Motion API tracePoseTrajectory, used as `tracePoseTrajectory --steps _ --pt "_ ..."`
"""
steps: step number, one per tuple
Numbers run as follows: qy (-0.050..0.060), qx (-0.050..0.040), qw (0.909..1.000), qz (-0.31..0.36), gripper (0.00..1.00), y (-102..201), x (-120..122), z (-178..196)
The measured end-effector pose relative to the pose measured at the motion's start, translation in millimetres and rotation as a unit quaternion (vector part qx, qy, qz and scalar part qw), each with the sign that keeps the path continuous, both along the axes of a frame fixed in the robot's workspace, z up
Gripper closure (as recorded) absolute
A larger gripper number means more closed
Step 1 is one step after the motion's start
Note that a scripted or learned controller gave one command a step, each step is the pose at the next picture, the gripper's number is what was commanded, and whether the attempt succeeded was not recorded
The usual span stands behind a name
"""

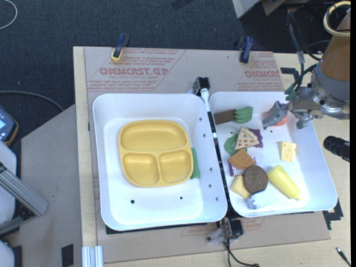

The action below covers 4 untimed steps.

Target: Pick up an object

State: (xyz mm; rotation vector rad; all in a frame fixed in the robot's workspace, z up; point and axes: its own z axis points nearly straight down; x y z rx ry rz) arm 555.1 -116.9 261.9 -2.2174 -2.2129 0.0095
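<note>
My gripper (287, 117) hangs over the far right part of the right bin (317, 196), fingers spread apart. A small red-orange piece (282, 118) lies by the left finger (272, 117), partly hidden by it; I cannot tell whether they touch. Toy food lies in the same bin: a brown and green piece (234, 115), a pizza slice (248, 138), a green leaf (230, 145), an orange cracker (242, 159), a brown round cookie (256, 178), a yellow cone (284, 183) and a pale yellow cheese block (287, 151).
The left bin (108, 199) holds a yellow divided plate (155, 151) with a green strip (194, 163) at its right edge. Blue clamps (118, 48) (245, 49) pin the cardboard at the back. A black clip (202, 85) sits where the bins meet.
</note>
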Motion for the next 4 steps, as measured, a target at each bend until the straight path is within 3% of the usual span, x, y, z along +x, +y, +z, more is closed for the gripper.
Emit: tracePoseTrajectory --steps 1,4 --pt "-0.005 -0.0007 1.0000 0.001 0.00 0.0 1.8 4.8" --pt "-0.001 0.0004 1.0000 0.001 0.00 4.2 -5.7 -133.6"
